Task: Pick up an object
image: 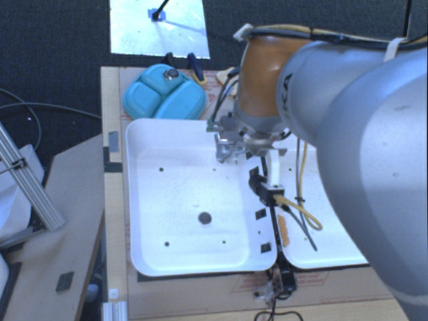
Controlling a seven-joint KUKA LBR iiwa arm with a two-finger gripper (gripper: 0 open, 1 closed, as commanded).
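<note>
Objects to pick are few: a small dark round disc [204, 217] lies flat on the floor of the left bin [144, 179], toward its near half, with nothing else touching it. A thin orange strip [283, 229] lies in the right bin [334, 249], just beside the divide between the two bins and close to a loop of yellow cable [304, 212] that hangs from the arm. The big grey arm [361, 132] comes in from the right and fills much of that side, its orange band [264, 72] sitting above the wrist. The tool [229, 152] hangs over the far right corner of the left bin, well apart from the disc and some way from the strip. From where I stand it is a small metal cluster under the wrist, and I cannot tell how it is set or see anything in it. Behind the left bin, on the tabletop [114, 179], rests a light blue plastic container [164, 93] with a round grey knob on top, touching the bin's far rim. Beyond it a pale shiny square sheet [157, 19] lies on dark carpet.
</note>
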